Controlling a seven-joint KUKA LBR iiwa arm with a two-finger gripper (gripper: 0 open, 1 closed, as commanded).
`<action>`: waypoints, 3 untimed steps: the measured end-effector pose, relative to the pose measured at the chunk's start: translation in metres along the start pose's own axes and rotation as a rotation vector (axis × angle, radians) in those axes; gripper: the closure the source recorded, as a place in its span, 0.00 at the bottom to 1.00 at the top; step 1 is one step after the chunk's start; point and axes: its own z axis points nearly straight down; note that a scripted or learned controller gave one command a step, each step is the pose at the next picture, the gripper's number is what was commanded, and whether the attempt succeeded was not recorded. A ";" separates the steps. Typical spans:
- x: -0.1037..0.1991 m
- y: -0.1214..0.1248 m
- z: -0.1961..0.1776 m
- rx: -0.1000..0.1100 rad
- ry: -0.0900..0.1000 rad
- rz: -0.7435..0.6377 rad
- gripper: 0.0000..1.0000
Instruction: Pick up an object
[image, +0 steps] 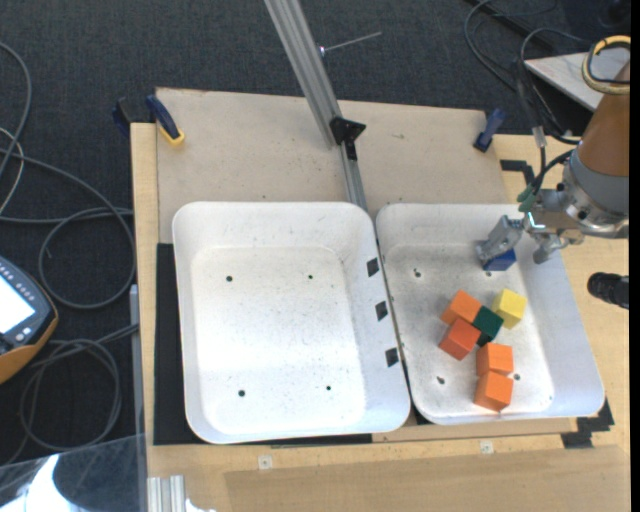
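Note:
In the camera view my gripper hangs over the back right part of the right bin, its two fingers spread wide, open, with nothing between them. A small blue block lies on the bin floor just under the left fingertip. Toward the front of the same bin sits a cluster: a yellow block, a dark green block and several orange blocks, among them one at the cluster's back left and one near the front rim.
The left bin lies beside the right one, their rims meeting in the middle. A slanted metal post rises behind the bins. Blue clamps hold the board's back corners. Cables run over the floor at the left.

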 end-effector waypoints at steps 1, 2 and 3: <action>0.000 0.001 -0.003 -0.006 -0.001 -0.001 0.00; -0.001 -0.003 0.040 0.000 -0.001 0.000 0.00; -0.007 -0.006 0.085 0.000 -0.001 0.001 0.00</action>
